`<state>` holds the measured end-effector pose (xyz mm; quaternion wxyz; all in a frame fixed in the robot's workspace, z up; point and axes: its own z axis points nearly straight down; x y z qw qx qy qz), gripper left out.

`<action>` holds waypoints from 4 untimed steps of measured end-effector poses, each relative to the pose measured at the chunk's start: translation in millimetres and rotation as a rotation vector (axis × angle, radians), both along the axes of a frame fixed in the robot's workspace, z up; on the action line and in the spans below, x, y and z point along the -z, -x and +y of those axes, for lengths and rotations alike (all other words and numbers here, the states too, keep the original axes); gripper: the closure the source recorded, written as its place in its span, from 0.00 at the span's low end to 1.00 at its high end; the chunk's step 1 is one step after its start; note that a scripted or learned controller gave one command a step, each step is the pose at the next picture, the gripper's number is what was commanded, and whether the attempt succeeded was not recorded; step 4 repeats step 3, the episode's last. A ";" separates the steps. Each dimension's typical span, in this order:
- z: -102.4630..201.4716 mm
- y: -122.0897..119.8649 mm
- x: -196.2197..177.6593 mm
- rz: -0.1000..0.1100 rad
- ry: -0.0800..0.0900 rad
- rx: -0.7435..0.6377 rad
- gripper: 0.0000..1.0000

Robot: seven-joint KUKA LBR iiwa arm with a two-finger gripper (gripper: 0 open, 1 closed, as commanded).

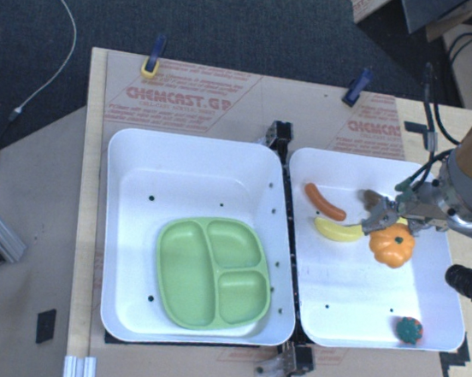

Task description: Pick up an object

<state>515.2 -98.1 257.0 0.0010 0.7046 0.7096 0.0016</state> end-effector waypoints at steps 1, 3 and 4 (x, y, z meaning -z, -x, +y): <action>59.9 -3.2 13.3 0.007 -0.002 0.000 1.00; 145.1 -19.7 20.0 0.003 0.000 0.004 1.00; 145.1 -19.7 20.0 0.003 0.000 0.004 1.00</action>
